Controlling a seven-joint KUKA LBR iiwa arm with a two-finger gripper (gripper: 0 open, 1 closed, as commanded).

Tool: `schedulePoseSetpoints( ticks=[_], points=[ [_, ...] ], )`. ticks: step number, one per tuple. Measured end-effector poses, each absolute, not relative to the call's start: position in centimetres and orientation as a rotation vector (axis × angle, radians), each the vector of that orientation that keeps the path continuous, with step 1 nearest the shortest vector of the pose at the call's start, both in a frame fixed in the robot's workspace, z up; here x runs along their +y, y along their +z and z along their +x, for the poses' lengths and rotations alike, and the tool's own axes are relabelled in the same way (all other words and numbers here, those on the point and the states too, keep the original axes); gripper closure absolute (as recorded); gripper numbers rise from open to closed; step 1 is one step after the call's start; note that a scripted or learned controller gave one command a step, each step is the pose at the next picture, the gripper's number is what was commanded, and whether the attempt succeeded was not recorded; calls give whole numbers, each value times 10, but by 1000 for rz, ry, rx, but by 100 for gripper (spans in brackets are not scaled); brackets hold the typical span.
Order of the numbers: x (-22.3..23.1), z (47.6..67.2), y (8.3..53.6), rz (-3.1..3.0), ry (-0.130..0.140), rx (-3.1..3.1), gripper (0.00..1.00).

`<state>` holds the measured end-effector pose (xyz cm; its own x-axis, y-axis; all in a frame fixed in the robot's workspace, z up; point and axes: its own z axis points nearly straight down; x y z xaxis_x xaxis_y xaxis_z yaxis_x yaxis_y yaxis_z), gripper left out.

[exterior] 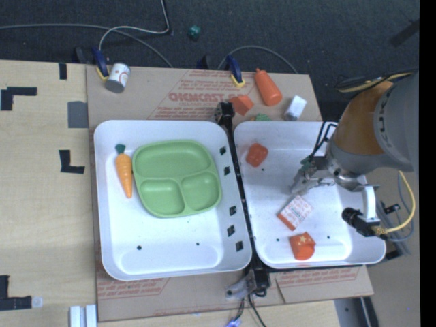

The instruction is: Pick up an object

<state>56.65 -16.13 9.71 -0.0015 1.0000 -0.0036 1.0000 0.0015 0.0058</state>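
Jaws [304, 182] hover in the right bin [272, 251] just above the red-and-white packet [295, 212]; their opening I cannot tell. Flat packet may slip sideways if pinched off-centre.

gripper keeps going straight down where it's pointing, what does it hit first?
Probably the red-and-white packet lying just below the gripper in the right bin. Depth is hard to judge from this slanted view.

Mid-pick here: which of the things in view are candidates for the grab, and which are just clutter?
In play, right bin:
- gripper
- white-and-red packet just below it
- orange block
- orange-red piece

Lying about:
- green divided plate and carrot, left bin
- orange bottle, small white can, white cube, on the cardboard behind the bins
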Motion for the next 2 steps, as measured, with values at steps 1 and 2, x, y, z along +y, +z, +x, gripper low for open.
schedulePoseSetpoints(
  ticks=[1, 2],
  points=[
    [-161, 566, 97, 2215, 2, 2219, 0],
    [-151, 662, 87, 2215, 5, 2221, 0]
  ],
)
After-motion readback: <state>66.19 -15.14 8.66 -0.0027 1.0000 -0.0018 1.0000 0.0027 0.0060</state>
